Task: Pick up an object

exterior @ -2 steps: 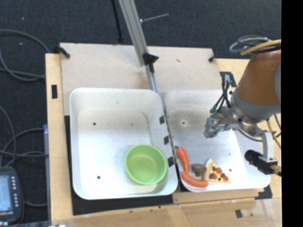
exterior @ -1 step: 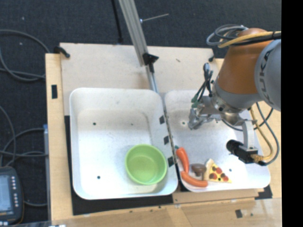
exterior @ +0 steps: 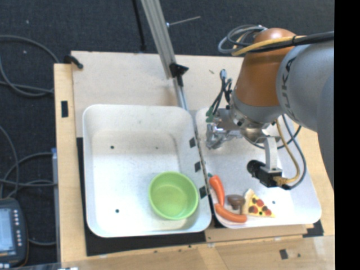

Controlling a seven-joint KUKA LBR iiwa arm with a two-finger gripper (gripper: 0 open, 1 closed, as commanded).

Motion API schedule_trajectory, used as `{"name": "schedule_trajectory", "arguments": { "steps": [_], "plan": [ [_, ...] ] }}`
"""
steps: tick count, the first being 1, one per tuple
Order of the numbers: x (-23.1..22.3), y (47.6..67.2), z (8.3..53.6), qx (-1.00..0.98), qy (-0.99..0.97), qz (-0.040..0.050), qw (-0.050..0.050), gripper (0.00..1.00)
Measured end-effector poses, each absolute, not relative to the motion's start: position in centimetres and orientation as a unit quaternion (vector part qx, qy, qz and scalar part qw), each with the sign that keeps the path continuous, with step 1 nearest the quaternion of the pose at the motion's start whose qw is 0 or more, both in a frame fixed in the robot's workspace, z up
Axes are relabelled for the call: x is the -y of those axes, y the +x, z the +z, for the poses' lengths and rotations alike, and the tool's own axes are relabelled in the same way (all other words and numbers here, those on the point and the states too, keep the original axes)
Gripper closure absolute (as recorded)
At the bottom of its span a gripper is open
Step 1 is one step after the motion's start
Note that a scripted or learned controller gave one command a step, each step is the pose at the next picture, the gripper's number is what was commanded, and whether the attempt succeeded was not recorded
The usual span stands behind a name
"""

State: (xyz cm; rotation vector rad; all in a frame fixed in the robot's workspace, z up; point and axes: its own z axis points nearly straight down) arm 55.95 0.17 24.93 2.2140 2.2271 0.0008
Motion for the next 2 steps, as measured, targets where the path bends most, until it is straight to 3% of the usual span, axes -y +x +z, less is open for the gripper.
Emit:
{"name": "schedule_trajectory", "arguments": {
  "steps": [2],
  "plan": [
    [-8.0, 59.5, 23.7, -0.709, 0.705, 0.0006, 0.001, 1.00]
  ]
}}
